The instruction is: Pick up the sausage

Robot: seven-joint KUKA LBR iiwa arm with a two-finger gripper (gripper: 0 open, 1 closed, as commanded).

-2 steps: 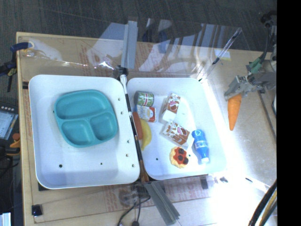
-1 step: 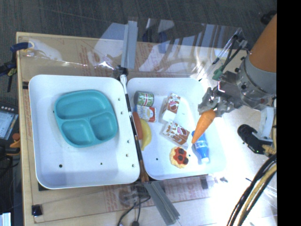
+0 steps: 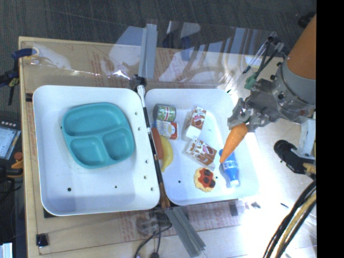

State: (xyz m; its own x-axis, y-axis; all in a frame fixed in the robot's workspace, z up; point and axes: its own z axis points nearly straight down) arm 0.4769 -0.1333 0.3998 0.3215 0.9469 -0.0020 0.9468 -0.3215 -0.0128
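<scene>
Where the arm [image 3: 301, 63] reaches in over the tabletop's [image 3: 80, 63] right edge, the tool [image 3: 248, 120] hangs above the right rim of the right bin [image 3: 244, 190], clamped on the thick end of a carrot [image 3: 234, 138] that slants down toward the bin floor. The sausage [image 3: 156, 144] lies along the right bin's left wall, lengthwise, touching a yellow banana [image 3: 167, 156] just beside it, well apart from the tool. Near the bin's far left corner: a green-labelled can [image 3: 165, 112], with a red-labelled tin [image 3: 167, 129] just below it. Mid-bin: two small cartons [image 3: 196, 120] [image 3: 201, 151]. Toward the near edge: a small pizza piece [image 3: 205, 179] and a blue bottle [image 3: 230, 171] under the carrot tip. Left bin [image 3: 48, 192]: a teal divided plate [image 3: 98, 133] alone.
</scene>
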